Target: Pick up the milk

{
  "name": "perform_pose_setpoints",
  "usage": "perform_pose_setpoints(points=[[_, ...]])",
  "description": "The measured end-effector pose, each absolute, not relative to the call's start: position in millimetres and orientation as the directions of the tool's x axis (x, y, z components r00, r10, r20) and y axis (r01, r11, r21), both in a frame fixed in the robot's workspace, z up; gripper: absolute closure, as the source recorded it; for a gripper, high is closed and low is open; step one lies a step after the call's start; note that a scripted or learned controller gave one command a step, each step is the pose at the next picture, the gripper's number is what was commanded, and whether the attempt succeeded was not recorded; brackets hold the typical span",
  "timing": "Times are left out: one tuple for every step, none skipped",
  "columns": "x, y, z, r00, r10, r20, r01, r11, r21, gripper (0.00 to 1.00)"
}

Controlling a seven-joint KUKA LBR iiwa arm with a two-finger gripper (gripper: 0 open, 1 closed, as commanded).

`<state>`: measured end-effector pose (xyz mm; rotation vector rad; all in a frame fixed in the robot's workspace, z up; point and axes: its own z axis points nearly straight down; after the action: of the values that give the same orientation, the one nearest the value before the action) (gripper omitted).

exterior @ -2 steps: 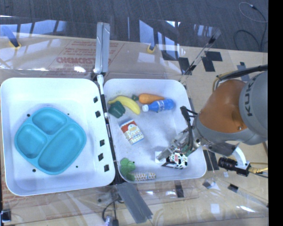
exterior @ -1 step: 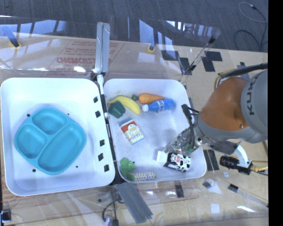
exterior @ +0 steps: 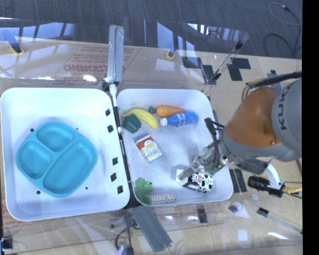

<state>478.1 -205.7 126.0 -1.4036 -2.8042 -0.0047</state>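
Observation:
The milk (exterior: 201, 181) is a small carton with black and white cow patches. It lies near the front right corner of the right bin (exterior: 165, 97). My gripper (exterior: 198, 170) hangs low over the bin, right at the carton's upper left side, and covers part of it. Whether it touches the carton is unclear. The arm's orange band (exterior: 253, 122) sits above the bin's right wall.
The right bin also holds a banana (exterior: 142, 116), a carrot (exterior: 170, 110), a blue bottle (exterior: 179, 119), a dark green pepper (exterior: 131, 123), a red and white box (exterior: 149, 148) and a green toy (exterior: 143, 188). A blue divided plate (exterior: 56, 158) lies in the left bin.

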Motion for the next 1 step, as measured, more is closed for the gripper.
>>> perform_pose_setpoints(points=[[476.4,-184.1,91.5,-0.807,0.59,0.003,0.59,0.807,-0.001,0.0]])
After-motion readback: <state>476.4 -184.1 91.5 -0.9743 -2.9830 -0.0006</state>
